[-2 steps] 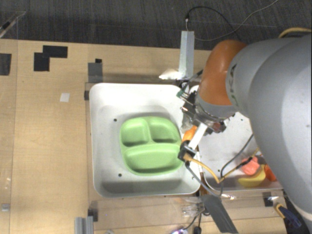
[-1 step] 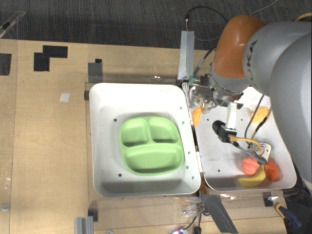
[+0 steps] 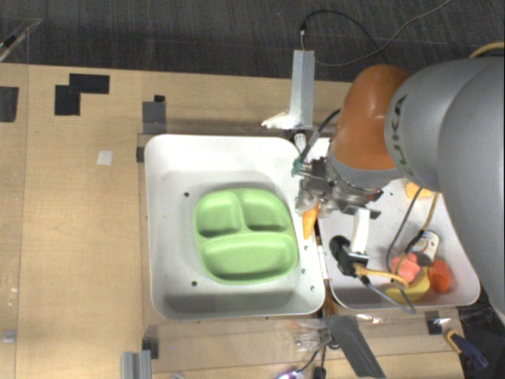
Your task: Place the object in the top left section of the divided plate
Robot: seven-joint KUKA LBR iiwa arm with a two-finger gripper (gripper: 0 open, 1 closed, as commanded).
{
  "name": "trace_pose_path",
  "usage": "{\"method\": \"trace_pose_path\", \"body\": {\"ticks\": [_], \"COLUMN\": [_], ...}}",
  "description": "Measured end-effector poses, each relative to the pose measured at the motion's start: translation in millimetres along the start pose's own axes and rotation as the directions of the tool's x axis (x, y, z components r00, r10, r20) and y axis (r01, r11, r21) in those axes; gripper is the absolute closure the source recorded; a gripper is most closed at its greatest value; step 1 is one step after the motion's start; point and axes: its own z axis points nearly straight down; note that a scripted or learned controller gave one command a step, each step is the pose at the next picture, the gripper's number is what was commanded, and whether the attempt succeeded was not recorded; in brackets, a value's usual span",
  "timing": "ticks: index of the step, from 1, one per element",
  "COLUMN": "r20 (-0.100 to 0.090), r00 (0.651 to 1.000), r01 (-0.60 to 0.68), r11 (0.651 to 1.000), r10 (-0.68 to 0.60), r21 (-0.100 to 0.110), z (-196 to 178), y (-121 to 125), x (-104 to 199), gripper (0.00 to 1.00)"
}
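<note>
Grey KUKA arm (image 3: 442,125) reaches in from the right, its orange wrist band over the seam between the two white bins. Left bin (image 3: 170,172) holds the green divided plate (image 3: 245,235). All three sections look bare, including the top left section (image 3: 217,212), so nothing is placed yet.

Right bin (image 3: 465,290) holds a small pile in its near corner: a yellow banana-like piece (image 3: 414,287), a pink item (image 3: 405,267) and an orange-red round item (image 3: 439,275).

Gripper (image 3: 314,200) sits low over the shared bin wall, just right of the plate. Cannot tell if it's open or closed. A small orange sliver (image 3: 308,221) shows right under it, likely the object, but whether it's gripped is unclear. Judgement: about midway, with the carry over to the plate and the release left.
</note>
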Motion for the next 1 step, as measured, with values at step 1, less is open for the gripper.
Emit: {"method": "trace_pose_path", "body": {"ticks": [1], "r20": [0.001], "r00": [0.991], "r01": [-0.13], "r11": [0.991], "r10": [0.13], "r21": [-0.002], "z": [-9.0], "y": [96.6], "x": [-87.1], "gripper": [1.0]}}
